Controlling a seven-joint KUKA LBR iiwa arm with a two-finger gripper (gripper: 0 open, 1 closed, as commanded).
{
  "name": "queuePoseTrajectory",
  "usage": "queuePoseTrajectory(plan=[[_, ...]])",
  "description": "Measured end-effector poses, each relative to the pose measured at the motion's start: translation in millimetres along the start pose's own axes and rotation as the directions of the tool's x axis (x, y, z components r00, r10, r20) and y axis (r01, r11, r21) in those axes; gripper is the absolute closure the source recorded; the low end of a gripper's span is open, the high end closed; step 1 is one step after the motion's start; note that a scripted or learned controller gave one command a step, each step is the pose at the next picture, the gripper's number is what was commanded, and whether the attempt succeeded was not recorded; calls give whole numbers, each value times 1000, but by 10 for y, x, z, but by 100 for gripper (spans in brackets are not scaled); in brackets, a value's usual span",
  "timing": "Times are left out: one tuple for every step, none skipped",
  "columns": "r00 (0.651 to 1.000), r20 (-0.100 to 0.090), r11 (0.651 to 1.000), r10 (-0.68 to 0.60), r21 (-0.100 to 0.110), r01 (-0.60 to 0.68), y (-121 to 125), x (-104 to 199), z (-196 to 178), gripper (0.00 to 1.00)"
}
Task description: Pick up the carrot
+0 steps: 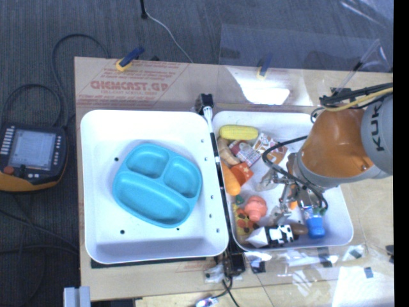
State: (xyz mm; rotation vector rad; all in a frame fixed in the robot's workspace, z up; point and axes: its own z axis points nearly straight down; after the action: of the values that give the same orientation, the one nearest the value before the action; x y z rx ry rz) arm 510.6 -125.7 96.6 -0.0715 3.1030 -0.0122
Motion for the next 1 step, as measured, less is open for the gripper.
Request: queuePoseTrajectory(plan=[[1000, -13, 1000, -1, -2, 0, 7, 23, -89, 100]])
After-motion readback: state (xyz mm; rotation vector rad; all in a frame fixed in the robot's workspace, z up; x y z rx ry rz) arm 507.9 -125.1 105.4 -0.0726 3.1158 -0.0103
